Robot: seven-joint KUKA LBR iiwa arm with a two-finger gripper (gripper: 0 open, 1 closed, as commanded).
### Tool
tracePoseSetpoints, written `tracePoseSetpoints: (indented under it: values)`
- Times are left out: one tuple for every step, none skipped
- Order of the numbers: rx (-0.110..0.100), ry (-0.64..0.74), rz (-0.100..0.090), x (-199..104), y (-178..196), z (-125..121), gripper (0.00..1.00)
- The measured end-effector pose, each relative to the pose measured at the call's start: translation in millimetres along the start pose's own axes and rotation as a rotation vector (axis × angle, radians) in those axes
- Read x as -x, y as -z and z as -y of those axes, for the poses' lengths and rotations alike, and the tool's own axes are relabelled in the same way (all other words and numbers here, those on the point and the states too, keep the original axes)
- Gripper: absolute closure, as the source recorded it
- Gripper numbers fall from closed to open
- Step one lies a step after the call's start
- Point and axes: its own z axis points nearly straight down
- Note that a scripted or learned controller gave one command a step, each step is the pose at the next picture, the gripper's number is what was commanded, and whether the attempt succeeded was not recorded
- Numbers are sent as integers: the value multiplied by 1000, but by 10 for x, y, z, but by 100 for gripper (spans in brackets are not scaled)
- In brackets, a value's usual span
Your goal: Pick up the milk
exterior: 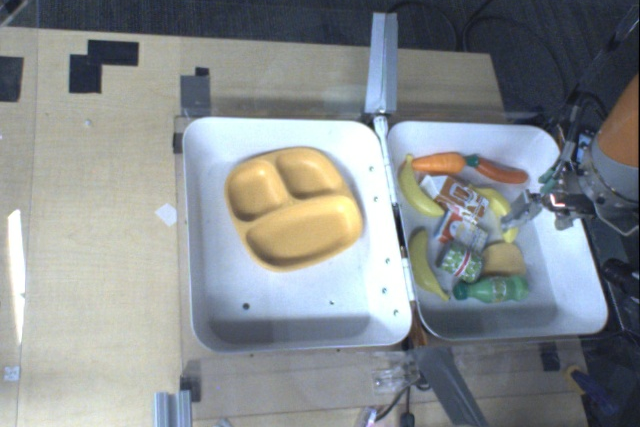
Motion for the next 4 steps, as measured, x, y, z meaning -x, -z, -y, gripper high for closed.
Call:
tracePoseSetpoints:
  values:
    - [5,4,0,-9,112,-22,100]
    - [3,418,2,-395,210,307,100]
    - [6,910,3,-1043,407,182,100]
    - [5,1013,3,-1114,615,-82,100]
